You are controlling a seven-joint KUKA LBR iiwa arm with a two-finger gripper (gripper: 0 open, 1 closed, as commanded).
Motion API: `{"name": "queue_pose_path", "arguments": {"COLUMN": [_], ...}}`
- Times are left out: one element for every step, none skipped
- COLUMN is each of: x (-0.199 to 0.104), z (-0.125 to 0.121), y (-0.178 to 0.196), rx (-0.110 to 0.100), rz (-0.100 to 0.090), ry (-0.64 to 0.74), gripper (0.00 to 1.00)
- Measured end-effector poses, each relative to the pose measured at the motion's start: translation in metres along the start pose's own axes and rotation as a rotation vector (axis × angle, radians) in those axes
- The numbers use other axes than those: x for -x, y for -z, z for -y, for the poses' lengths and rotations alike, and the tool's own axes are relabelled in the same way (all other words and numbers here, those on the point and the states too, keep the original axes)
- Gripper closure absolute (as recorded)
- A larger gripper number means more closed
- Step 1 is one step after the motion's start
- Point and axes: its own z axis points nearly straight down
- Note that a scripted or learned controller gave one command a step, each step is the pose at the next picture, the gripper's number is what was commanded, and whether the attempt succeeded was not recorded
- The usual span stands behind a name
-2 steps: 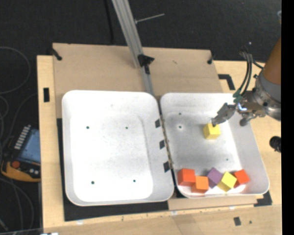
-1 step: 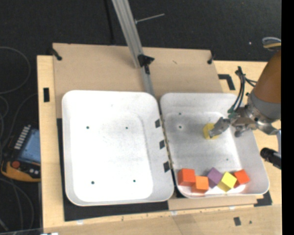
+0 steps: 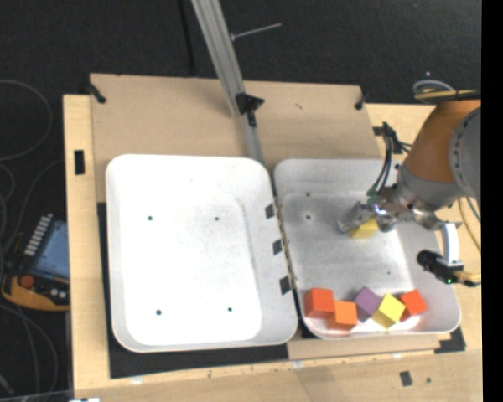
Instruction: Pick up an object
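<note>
Yellow block [image 3: 365, 230] lies in the upper middle of the right bin [image 3: 318, 182], well apart from the cluster along that bin's near wall: an orange cube [image 3: 319, 301], a smaller orange cube [image 3: 345, 312], a purple cube [image 3: 367, 301], a yellow cube [image 3: 391, 309] and a red-orange cube [image 3: 413, 301]. The gripper [image 3: 362, 221] sits right at the block, its tips touching or straddling the top edge, and the arm comes in from the right. Whether the claw is spread or pinching cannot be told, so a hold is unconfirmed.

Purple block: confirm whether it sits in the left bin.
No, the purple block lies in the right bin, near its front edge among orange and yellow blocks.
</note>
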Motion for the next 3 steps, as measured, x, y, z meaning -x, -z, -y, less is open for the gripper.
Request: {"name": "queue_pose_path", "arguments": {"x": [0.003,0.003,-0.005], "z": [0.039,0.037,-0.022], "y": [0.004,0.004,0.004], "rx": [-0.002,0.000,0.004], "rz": [-0.002,-0.003,-0.001], "ry": [-0.004,-0.005,0.002], "gripper": [0.00,0.00,0.00]}}
